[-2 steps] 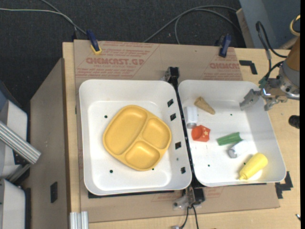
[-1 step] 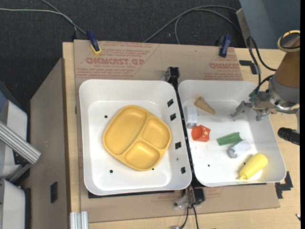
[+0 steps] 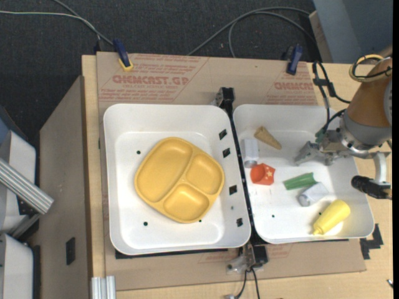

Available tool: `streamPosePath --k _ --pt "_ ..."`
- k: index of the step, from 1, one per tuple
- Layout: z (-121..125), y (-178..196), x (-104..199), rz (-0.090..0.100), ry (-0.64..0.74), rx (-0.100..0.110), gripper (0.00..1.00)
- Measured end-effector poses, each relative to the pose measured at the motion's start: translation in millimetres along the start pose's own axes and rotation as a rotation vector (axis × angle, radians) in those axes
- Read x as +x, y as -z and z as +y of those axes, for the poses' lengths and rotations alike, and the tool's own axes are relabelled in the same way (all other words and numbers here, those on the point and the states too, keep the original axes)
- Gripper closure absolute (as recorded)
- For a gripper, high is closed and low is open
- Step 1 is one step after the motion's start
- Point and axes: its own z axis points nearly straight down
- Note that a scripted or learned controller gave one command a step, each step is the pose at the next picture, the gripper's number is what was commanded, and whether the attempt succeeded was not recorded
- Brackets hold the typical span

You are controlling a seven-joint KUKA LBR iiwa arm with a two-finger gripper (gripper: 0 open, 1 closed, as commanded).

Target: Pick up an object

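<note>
The gripper (image 3: pixel 316 152) hangs at the right of the frame over the right bin (image 3: pixel 293 234), fingers spread apart and gripping nothing, probably poised above the loose items it may choose from. That bin holds 6 candidates: 1 tan wedge (image 3: pixel 268 137), 1 grey cylinder (image 3: pixel 250 150), 1 red piece (image 3: pixel 262 174), 1 green stick (image 3: pixel 298 181), 1 grey block (image 3: pixel 312 194) and 1 yellow bottle (image 3: pixel 331 217). The left bin (image 3: pixel 121 185) holds 1 yellow divided plate (image 3: pixel 179 179) (3 compartments), lying centrally.
</note>
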Motion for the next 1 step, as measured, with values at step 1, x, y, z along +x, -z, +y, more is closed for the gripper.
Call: streamPosePath --k 1 --pt "1.6 14.3 -0.4 -0.002 0.001 -0.006 1.00"
